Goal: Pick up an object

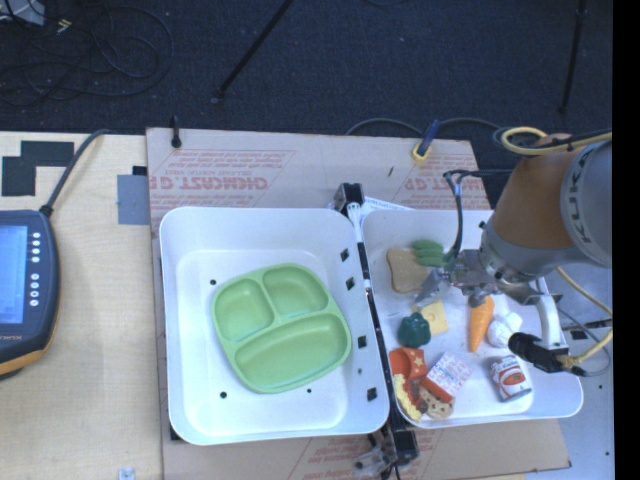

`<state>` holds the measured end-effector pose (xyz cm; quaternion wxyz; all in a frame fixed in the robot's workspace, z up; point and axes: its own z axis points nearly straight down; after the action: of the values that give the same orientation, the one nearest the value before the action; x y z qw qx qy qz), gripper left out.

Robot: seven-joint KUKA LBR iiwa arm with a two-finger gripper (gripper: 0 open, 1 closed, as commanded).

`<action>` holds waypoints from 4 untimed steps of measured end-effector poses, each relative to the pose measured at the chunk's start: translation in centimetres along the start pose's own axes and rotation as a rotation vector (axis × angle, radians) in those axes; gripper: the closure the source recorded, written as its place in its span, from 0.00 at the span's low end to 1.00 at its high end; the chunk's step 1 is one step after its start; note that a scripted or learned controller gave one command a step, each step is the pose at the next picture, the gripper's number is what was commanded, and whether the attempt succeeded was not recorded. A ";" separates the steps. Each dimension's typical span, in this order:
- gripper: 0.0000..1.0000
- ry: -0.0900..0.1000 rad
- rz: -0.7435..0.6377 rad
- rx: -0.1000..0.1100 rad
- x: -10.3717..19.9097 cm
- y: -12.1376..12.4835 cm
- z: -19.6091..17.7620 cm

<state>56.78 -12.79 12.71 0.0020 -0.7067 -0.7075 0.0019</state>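
Note:
The right bin (560, 400) holds several small items: a tan bread slice (404, 266), a green leafy piece (428, 251), a dark green round toy (414, 329), a yellow block (435, 318), an orange carrot (480, 324), a white piece (506, 323), a small can (510, 377), a white packet (448, 371) and red pieces (405, 360). My gripper (445, 280) hangs low over the bin's upper middle, just right of the bread slice and above the yellow block. Its body hides what lies beneath it.
The left bin (190, 268) holds a green divided plate (280, 326). A black ridge (362, 298) separates the bins. A handheld pendant (20, 278) lies at the far left of the bench. Cables (560, 353) trail beside the arm at the right.

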 end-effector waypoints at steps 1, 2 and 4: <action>0.00 -0.002 0.001 -0.006 4.2 -2.7 4.0; 0.00 0.001 0.002 -0.005 4.2 -4.4 3.9; 1.00 0.002 0.005 -0.003 4.0 1.6 2.9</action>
<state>58.34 -8.83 9.84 0.0019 -0.7085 -0.7057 0.0001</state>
